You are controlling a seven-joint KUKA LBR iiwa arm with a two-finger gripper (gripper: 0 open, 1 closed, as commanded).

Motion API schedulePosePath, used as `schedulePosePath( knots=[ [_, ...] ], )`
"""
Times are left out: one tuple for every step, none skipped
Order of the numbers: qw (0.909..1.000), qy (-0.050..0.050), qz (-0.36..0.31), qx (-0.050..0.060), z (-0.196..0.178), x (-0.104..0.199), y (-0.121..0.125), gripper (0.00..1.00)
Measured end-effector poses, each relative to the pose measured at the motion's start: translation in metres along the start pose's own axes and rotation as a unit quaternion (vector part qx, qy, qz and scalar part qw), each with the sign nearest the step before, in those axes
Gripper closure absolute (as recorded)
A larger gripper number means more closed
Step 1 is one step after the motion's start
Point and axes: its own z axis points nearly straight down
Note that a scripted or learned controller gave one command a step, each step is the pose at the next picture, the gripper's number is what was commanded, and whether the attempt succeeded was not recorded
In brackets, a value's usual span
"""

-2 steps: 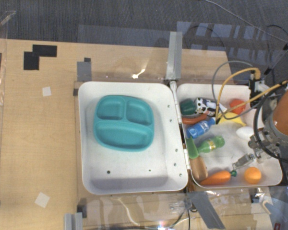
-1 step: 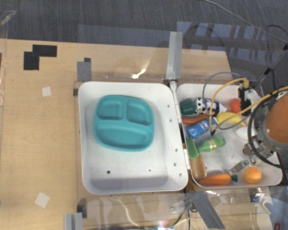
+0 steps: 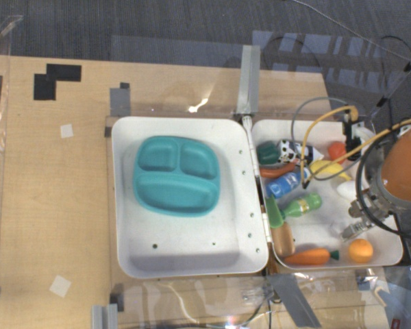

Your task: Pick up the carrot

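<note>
A wooden bench [image 3: 55, 204] carries two bins; the carrot [image 3: 307, 256] lies along the right bin's [image 3: 390, 258] front edge, free. The gripper [image 3: 356, 230] hovers nearby, grip unclear.

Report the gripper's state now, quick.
Gripper: cannot be told; it sits low in the right bin near the orange ball, apart from the carrot.

We note a tray [image 3: 176, 175] in the left bin [image 3: 130, 204]; the carrot [image 3: 307, 256] lies at the right bin's [image 3: 396, 256] front wall, left of a ball [image 3: 360, 250].
</note>
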Motion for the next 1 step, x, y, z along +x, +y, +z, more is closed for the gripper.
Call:
schedulePosePath(
  knots=[
    [0.9975, 0.000, -0.070, -0.001, -0.1432, -0.0048, -0.0004, 1.00]
  ],
)
